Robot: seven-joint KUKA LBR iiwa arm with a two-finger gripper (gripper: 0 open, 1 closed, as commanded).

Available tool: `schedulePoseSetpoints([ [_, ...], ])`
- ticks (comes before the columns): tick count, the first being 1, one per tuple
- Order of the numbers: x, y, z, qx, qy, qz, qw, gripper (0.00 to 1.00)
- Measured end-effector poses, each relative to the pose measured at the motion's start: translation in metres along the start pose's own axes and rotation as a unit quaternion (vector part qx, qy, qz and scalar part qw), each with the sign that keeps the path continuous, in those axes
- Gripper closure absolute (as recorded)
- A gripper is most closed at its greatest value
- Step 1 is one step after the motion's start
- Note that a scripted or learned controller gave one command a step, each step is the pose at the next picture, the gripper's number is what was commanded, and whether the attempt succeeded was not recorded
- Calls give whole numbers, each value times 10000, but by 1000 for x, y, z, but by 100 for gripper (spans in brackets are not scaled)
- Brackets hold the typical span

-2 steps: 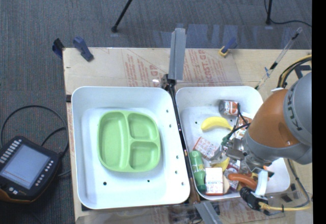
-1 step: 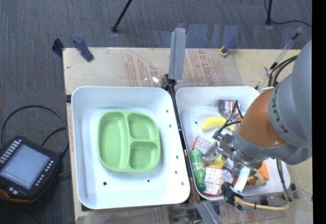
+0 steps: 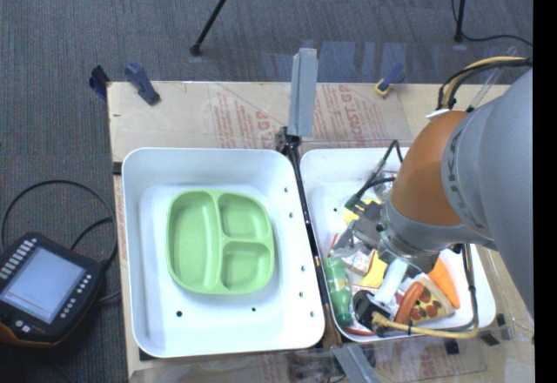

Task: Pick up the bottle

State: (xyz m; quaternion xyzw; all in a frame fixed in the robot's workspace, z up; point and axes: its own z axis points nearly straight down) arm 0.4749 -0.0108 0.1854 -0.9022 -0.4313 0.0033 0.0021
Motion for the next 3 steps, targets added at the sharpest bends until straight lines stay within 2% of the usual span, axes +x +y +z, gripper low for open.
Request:
schedulePoseSetpoints([
  [1, 49, -41, 0, 1, -9, 400, 9992, 0],
  [2, 49, -42, -7, 31, -38, 380, 9993, 100],
  [3, -40, 31, -15, 1, -1, 332, 9994, 100],
])
